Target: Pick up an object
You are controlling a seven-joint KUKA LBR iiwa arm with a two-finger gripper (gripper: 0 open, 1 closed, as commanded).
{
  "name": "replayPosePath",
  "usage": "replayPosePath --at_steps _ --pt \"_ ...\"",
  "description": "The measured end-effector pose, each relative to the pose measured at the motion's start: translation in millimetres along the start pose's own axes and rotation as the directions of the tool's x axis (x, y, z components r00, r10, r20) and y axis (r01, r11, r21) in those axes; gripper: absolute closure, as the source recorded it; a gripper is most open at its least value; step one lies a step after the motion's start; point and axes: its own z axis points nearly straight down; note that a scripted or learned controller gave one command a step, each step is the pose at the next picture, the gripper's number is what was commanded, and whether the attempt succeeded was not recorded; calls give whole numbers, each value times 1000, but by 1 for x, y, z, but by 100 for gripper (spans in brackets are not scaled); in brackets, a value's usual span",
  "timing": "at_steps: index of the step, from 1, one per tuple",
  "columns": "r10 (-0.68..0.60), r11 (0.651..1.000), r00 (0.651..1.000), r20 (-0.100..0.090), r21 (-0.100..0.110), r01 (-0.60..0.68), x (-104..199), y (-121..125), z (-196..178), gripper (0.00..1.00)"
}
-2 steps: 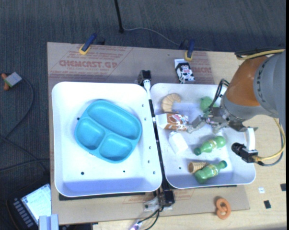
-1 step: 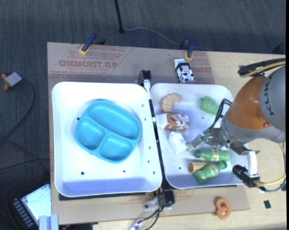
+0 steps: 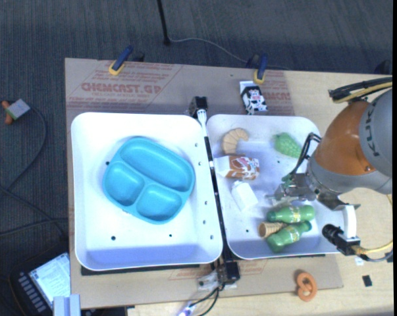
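Note:
The right bin (image 3: 264, 120) holds several small items: a tan croissant-shaped piece (image 3: 236, 137), a light green lumpy toy (image 3: 288, 144), a red and white packet (image 3: 243, 167), a white block (image 3: 244, 195), two green bottle-shaped toys (image 3: 291, 214) (image 3: 287, 236) and a tan cone (image 3: 270, 228). My gripper (image 3: 294, 188) reaches in from the right and hangs low, just above the upper green bottle-shaped toy and to the right of the white block. The arm's orange band (image 3: 346, 147) covers the bin's right side.
The left bin (image 3: 86, 176) holds a blue divided plate (image 3: 149, 178). A black and white cow figure (image 3: 253, 99) stands behind the right bin. An orange ring (image 3: 306, 284) lies on the bench in front. Clamps and cables sit at the bench's back edge.

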Motion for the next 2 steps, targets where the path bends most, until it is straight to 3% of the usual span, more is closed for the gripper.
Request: replayPosePath --at_steps 1,2 --pt "-2 1000 1000 -5 11 2 -34 38 -68 100" --pt "-5 1000 1000 -6 11 5 -11 158 -84 100"
